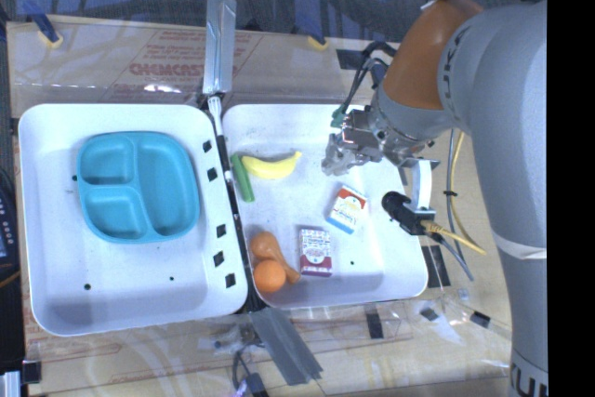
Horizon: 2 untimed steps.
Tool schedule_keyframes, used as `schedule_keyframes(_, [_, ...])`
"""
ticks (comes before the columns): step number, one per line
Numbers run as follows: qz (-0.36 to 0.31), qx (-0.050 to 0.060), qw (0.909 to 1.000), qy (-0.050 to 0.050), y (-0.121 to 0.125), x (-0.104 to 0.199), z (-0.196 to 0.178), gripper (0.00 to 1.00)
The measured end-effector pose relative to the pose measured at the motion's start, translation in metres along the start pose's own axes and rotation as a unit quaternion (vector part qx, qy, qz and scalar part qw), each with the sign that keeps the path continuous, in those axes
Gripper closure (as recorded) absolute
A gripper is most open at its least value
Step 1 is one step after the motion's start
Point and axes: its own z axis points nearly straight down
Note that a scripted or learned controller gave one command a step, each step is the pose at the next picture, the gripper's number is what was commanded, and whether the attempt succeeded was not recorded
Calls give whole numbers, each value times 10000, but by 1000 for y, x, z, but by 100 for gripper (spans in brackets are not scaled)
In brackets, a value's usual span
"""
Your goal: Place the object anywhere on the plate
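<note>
Hovering over the right bin, my claw hangs near the bin's upper middle, just right of the banana; whether it is open or closed I cannot tell from this slant, and I see nothing between its tips. That banana lies flat on the bin floor with a green vegetable touching its left end, close to the wall between the bins. Below my claw sits a small red and white carton, tilted, and lower still a red box lying flat. At the bin's lower left corner an orange rests against a carrot. The plate (blue, with three compartments) lies in the left bin, well apart from my claw. Both bins rest side by side on the counter.
</note>
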Motion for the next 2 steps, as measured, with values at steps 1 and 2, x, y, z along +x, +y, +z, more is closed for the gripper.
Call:
schedule_keyframes(1, [978,2,9952,2,26,-45,53,100])
schedule_keyframes(2, [2029,-7,9792,5,75,-25,-42,100])
